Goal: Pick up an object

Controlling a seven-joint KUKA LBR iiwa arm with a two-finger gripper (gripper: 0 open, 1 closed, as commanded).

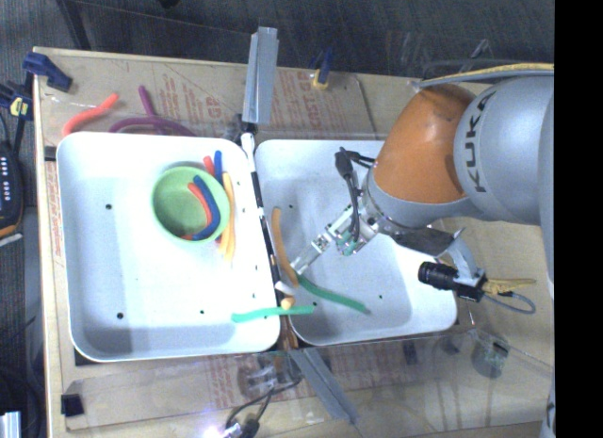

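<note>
My gripper [300, 265] reaches down into the left part of the right bin [396, 318], its tip close to the bin's left wall. Its tip is beside a thin brown stick [277, 238] that lies along that wall. A dark green strip [335, 296] lies on the bin floor just below the tip. A teal strip [260, 315] rests across the rims between the two bins, with a small yellow piece [285, 305] at its right end. I see nothing clearly between the fingers.
The left bin [94, 267] holds a green bowl [185, 202] with red, blue and orange sticks [224, 210] on and beside it. The arm's orange band [422, 155] and grey body overhang the right bin's far right. Red and purple strips [113, 118] lie on the bench behind the left bin.
</note>
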